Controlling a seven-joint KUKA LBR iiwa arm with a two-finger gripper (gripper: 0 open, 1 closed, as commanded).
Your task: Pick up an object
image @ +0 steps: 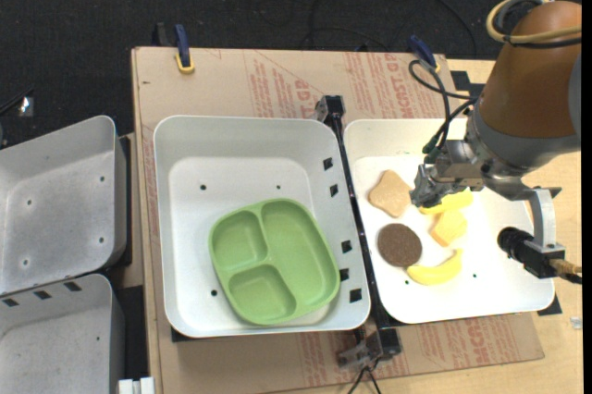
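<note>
Yellow block (448, 226) — we judge it light, stiff; grip its flat sides. Claw (431, 190) above it — state unclear.

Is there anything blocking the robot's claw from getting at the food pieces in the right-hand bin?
Nothing visible blocks it. The gripper is low over the yellow piece, with the tan slice and brown cookie lying apart to its left.
</note>
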